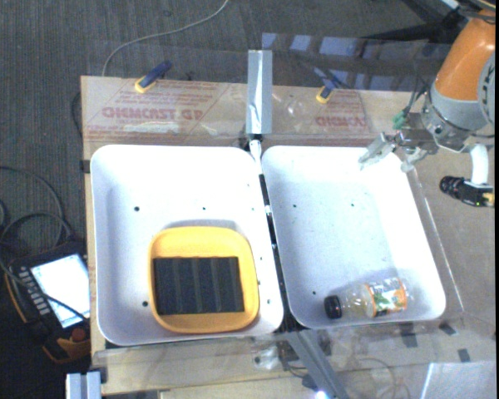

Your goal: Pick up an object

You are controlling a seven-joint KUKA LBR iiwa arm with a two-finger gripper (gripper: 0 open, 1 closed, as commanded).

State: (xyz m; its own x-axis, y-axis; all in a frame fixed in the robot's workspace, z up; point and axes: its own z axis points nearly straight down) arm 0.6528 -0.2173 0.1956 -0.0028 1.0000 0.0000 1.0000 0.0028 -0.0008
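A clear plastic bottle with a black cap and a green-and-orange label [368, 299] lies on its side in the near part of the right shallow white bin [316, 223], cap pointing left. The grey arm with an orange band [466, 65] reaches in from the far right, and its two-finger gripper [391, 150] hangs over the bin's far right rim, jaws spread apart and holding nothing. The bottle is well apart from the jaws, nearer the viewer. In the left white bin [125, 181] rests a yellow rounded square tray with a dark ribbed inset [204, 279].
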